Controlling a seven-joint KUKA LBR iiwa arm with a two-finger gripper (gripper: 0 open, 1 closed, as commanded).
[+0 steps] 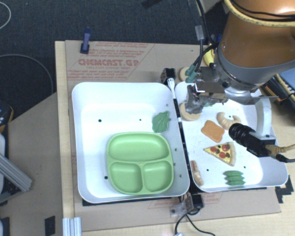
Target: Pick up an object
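Camera view: gripper [193, 104], finger state indiscernible, low over tan round piece [189, 115] in right bin [273, 176]; grasp step; next, lift.

In the right bin [273, 173], a pizza slice [221, 152] lies flat mid-bin, an orange toast piece [212, 130] above it, a tan round piece [189, 115] at the far-left corner, green beans [234, 177] by the near edge.
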